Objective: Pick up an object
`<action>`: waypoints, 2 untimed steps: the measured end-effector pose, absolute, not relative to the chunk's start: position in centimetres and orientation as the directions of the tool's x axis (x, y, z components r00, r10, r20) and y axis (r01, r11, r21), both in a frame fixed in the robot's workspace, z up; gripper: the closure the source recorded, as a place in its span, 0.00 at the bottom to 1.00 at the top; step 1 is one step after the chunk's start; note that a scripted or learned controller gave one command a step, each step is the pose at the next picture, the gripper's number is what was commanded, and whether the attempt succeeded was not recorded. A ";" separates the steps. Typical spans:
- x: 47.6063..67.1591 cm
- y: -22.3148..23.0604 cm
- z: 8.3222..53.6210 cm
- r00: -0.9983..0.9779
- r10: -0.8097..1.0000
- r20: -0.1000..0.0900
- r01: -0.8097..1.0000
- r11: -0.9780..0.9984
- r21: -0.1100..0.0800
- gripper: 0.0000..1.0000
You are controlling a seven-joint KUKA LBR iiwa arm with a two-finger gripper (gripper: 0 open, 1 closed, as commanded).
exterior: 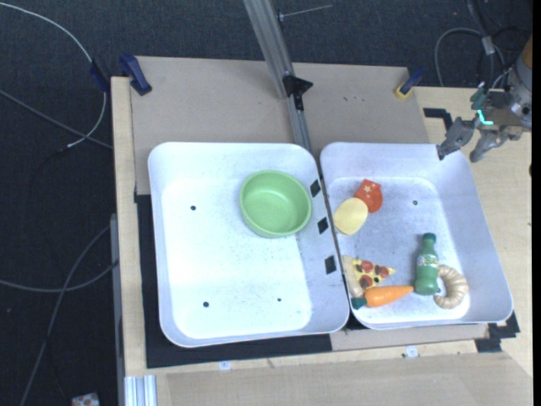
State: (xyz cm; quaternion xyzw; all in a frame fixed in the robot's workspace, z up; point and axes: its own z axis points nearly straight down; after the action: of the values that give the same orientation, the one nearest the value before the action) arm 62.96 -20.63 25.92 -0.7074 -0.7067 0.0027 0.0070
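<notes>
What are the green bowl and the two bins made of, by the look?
Green bowl: likely moulded plastic, one even pale green with a soft sheen and a thick rounded rim. Left bin and right bin: probably thin formed plastic, white, speckled, with rounded corners and a faint gloss. None is certain from the view.

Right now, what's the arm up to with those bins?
The gripper hangs open over the right bin's top right corner, holding nothing. That bin has a red piece, lemon, pizza slice, carrot, green bottle and pretzel, all untouched. The left bin holds a green bowl.
</notes>
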 end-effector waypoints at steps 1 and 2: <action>63.1 -20.7 26.4 0.000 1.000 0.004 1.000 0.000 -0.005 0.00; 63.7 -20.0 21.8 -0.002 1.000 0.005 1.000 0.002 -0.012 0.00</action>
State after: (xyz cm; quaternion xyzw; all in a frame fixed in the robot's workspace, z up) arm 63.66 -19.99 21.76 -0.7064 -0.7078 0.0024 0.0062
